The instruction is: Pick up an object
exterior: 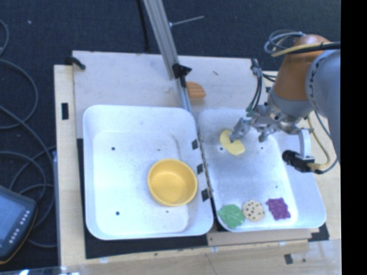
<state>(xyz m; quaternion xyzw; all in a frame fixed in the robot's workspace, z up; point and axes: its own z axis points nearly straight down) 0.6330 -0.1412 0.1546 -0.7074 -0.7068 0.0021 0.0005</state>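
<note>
wooden bench (132, 79), dark floor (69, 16), perhaps carpeted

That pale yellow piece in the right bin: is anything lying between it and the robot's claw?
Nothing visible does. The gripper hangs right at the pale yellow piece, one finger reaching its upper edge. The green piece, cookie and purple piece lie apart, along the right bin's near wall.

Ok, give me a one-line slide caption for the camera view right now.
Arm's tool poised over a pale yellow piece in the right bin; yellow bowl sits in the left bin.
</note>
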